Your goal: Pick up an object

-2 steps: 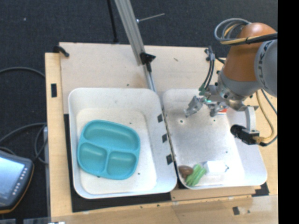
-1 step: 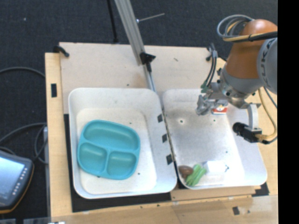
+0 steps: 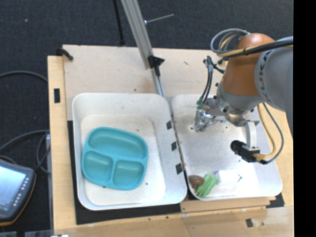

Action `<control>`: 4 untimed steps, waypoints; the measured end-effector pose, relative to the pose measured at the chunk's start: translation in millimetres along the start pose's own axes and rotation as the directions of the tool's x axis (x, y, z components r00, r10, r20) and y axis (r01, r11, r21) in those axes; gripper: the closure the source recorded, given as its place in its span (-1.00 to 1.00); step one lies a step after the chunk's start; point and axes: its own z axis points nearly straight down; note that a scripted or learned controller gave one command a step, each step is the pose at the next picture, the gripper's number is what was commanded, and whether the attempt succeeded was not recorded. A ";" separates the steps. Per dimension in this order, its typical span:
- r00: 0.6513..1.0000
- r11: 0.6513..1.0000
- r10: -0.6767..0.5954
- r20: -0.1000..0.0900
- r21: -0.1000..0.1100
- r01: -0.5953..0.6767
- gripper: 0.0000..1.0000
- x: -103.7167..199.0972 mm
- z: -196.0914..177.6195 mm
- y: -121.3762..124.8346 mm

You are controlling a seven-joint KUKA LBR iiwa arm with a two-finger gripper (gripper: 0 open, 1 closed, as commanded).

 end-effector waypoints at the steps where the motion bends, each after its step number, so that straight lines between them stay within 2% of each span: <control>1: 1.000 1.000 -0.005 -0.002 -0.002 0.005 1.00 75.7 -1.4 -14.3; 2: 1.000 1.000 -0.002 -0.001 0.000 0.002 1.00 118.2 -1.1 -57.6; 3: 1.000 1.000 0.004 0.000 -0.002 -0.004 1.00 121.2 -1.1 -71.7; 4: 1.000 1.000 0.009 -0.001 -0.006 -0.009 1.00 120.5 -11.9 -69.8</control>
